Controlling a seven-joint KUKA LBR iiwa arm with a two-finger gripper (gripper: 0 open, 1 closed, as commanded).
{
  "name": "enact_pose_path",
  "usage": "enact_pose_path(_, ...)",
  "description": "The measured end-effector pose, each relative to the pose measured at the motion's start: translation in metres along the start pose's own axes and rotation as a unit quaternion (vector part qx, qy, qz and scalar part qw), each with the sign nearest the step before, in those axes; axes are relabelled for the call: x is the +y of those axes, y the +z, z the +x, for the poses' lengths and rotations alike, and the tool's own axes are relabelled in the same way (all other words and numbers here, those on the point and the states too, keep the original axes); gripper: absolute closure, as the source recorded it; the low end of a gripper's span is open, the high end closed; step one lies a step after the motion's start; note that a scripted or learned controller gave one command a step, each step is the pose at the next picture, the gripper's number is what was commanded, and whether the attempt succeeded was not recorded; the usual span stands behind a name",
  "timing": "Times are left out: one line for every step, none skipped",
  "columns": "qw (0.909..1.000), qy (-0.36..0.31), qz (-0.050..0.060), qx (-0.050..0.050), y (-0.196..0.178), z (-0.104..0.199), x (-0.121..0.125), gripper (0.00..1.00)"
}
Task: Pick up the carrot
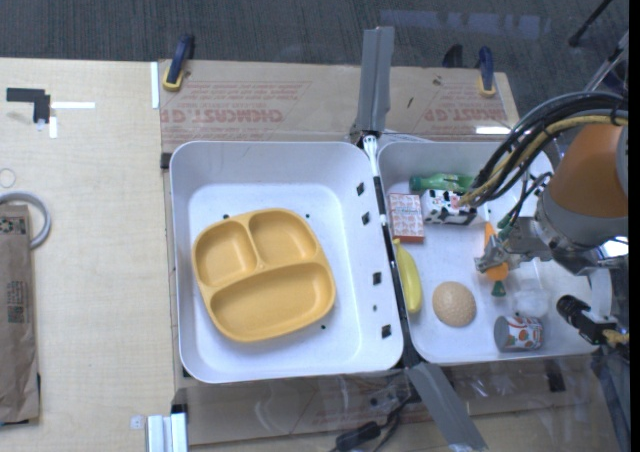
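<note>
The carrot (498, 287) lies in the right bin (440, 345), a thin orange stick running from far to near. Only its two ends show, one above and one below the gripper. My gripper (493, 262) hangs directly over the carrot's middle, low in the bin, and hides that part. The orange-banded wrist (590, 175) rises to the right of it.
The right bin also holds a green packet (440, 181), a cow toy (447, 206), a red box (405, 217), a banana (407, 280), a beige ball (454, 303) and a small can (519, 332). The left bin (200, 340) holds a yellow divided plate (264, 274).
</note>
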State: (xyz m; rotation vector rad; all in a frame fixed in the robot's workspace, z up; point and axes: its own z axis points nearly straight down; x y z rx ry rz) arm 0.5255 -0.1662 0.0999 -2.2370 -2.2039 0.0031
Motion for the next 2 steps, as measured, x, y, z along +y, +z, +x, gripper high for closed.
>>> enact_pose_path(1.0, 0.0, 0.0, -0.001, 0.009, 0.011, 0.034, 1.0)
enact_pose_path(0.9997, 0.022, 0.0, -0.001, -0.163, 0.049, 0.045, 1.0)
